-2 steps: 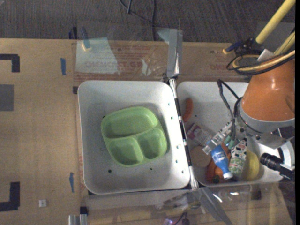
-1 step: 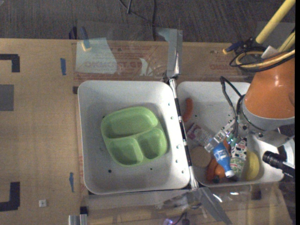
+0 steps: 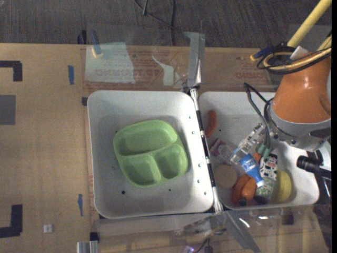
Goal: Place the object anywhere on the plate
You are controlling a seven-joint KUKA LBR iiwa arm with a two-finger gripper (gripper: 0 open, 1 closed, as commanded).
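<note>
A light green plate (image 3: 150,152) with three compartments lies in the left bin (image 3: 105,194), with nothing on it. The right bin (image 3: 231,101) holds several objects: a reddish sausage (image 3: 210,123), a clear bottle with a blue label (image 3: 246,154), a brown round piece (image 3: 226,176), an orange item (image 3: 241,187), a small printed carton (image 3: 269,168) and a yellow banana (image 3: 284,186). My gripper (image 3: 287,141) hangs under the grey wrist and orange band (image 3: 308,91), over the right side of the right bin, just right of the bottle and carton. The wrist hides most of it.
A metal divider (image 3: 202,141) runs between the two bins. Clear plastic sheeting (image 3: 137,62) is taped to the bench behind the left bin. Cables (image 3: 274,57) and a yellow rod (image 3: 310,17) sit at the upper right near the arm.
</note>
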